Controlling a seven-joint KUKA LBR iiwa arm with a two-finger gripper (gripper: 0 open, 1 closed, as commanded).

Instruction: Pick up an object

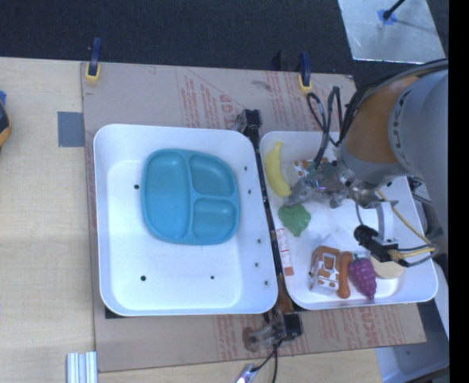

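A robot gripper (318, 183) reaches down into the right bin (423, 292), just beside a yellow banana (276, 171) and green object (294, 219). Whether it is open or closed cannot be told. A blue divided plate (191, 196) sits in the left bin (115, 286).

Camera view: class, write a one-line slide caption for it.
Arm's gripper hangs over the right bin by banana, green toy and grapes; blue plate in left bin.

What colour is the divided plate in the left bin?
Light blue; the plate shows plainly in the camera view.
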